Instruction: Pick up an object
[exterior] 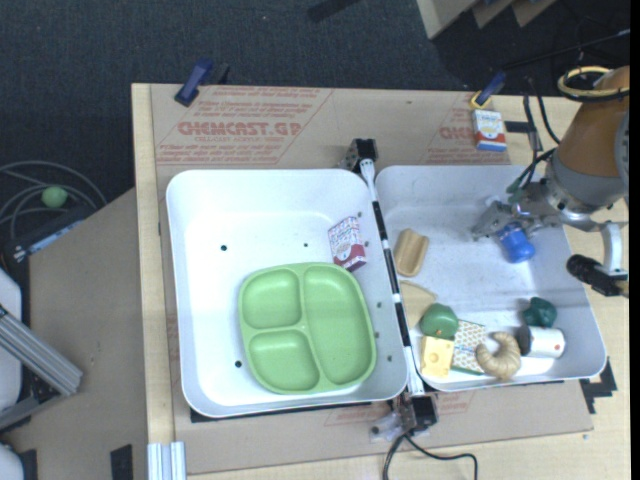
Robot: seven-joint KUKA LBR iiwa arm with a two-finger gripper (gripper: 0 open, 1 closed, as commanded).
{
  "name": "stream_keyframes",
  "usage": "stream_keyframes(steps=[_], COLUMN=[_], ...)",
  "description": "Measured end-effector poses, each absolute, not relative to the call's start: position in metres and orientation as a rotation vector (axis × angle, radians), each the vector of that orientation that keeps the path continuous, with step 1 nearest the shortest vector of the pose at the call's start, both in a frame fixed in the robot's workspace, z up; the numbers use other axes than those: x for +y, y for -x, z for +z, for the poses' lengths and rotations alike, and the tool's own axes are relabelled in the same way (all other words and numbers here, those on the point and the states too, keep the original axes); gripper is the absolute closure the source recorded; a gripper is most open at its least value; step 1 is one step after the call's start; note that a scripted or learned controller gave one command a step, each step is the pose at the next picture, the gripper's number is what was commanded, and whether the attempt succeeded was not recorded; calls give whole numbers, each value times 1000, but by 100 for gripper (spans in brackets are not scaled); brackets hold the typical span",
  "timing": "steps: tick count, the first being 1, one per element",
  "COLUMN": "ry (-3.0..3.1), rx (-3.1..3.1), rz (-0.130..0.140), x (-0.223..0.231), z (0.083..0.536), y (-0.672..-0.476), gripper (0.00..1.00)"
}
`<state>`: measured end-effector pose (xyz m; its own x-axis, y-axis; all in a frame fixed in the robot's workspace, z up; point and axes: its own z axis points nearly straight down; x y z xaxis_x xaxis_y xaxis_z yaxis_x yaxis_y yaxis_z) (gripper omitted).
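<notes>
Right bin [440, 183]: blue object [517, 245] under gripper [508, 219] (touching?)

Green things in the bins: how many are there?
3: a tray in the left bin; an apple and a darker toy near the right bin's front. More may be hidden.

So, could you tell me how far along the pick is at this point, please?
Done: the claw has reached into the right bin. In hand: it sits at a blue object, though a grip isn't confirmable. Left: lifting something clear; the croissant and green tray lie untouched.
</notes>
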<state>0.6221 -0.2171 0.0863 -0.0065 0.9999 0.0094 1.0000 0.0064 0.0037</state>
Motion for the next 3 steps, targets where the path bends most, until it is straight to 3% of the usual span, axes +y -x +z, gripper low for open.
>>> stream_keyframes(steps=[1,2,3], ry=[2217,2220,2220], rx=[-2227,-2223,-2223], rz=[-5,-2,-2], x=[-221,-142,-70], z=[96,152,246], y=[-621,-615,-540], gripper=[100,100,100])
